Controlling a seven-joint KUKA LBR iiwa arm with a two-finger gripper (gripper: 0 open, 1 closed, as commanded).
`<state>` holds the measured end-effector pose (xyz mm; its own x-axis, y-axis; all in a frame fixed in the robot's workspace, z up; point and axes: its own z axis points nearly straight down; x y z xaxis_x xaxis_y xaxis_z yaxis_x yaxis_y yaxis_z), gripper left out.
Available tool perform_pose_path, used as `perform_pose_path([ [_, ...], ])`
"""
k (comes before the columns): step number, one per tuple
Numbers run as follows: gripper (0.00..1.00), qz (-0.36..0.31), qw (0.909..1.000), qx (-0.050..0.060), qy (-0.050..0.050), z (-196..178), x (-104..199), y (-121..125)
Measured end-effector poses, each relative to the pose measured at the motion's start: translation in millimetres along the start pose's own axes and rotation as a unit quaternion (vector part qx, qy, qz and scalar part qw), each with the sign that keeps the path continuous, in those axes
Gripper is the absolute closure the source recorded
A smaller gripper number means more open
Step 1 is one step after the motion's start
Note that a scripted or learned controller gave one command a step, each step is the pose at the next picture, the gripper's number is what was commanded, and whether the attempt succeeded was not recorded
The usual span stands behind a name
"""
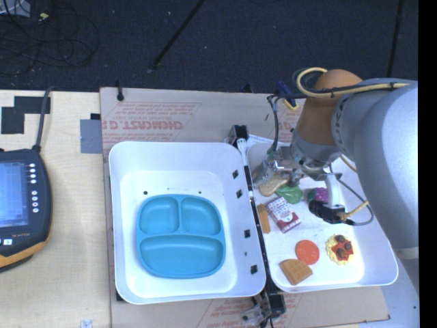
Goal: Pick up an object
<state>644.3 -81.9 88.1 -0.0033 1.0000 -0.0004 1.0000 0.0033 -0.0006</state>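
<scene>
My gripper (288, 178) is low over the far part of the right bin (372, 268), under the orange-banded wrist. Just below it lies a green toy (291, 195), with a tan bread-like piece (269, 184) to its left and a small purple item (318, 195) to its right. A red and white box (283, 214) sits nearer the front, beside an orange stick (263, 219). Nothing can be seen held by the gripper.
At the front of the right bin lie a red disc (307, 251), a toast slice (295, 271) and a small tart with red topping (339, 249). The left bin (123, 183) holds a blue divided plate (181, 236). A teach pendant (20, 203) rests on the bench at far left.
</scene>
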Motion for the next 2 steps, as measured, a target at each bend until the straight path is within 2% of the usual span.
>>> perform_pose_path([
  [1,0.0,0.002,1.0,0.0,0.0,-0.8,-1.4,-54.9],
  [2,0.0,0.001,1.0,-0.001,0.0,0.6,0.0,1.4],
])
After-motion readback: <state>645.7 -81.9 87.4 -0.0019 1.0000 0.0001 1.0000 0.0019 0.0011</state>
